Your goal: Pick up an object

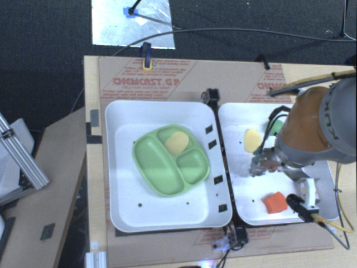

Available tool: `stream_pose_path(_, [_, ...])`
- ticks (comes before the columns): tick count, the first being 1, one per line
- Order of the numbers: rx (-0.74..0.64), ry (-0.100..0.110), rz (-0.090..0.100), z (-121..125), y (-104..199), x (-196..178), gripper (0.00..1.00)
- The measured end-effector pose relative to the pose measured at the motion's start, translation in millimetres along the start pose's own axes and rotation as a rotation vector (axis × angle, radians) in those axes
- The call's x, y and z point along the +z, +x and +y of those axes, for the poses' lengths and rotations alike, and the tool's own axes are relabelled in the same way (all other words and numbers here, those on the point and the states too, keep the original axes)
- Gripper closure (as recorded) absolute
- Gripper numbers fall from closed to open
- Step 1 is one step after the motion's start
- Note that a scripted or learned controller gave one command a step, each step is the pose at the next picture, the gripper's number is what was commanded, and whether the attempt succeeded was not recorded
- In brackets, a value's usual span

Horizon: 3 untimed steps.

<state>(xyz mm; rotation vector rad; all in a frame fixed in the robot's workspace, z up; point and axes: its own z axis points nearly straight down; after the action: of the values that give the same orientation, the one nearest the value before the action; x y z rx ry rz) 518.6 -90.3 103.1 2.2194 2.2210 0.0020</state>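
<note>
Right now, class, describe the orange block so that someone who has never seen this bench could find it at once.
Start at the right white bin, the one the grey arm reaches into. Look to its near edge, below the claw: the orange block lies there on the bin floor. The bin's other loose item, a pale yellow piece, sits farther back and is rounded, while the block is orange and boxy.

Two bins sit side by side on the desk (95,149). The left bin (120,205) holds a divided plate (162,172) — a round item (177,143) lies in its rear compartment. In the right bin (240,205), the claw (261,165) hangs between a rounded item (252,140) behind and a block (275,202) in front.
</note>
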Motion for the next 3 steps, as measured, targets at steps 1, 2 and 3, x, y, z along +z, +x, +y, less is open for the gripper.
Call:
stream_pose_path(1, [-0.004, -0.004, 0.0, 5.3, 4.0, -44.4, 1.0])
stream_pose_path(2, [-0.004, -0.002, 0.0, 4.7, 11.3, -90.0, 1.0])
stream_pose_path(3, [-0.004, -0.005, 0.0, 6.6, 11.2, -134.7, 1.0])
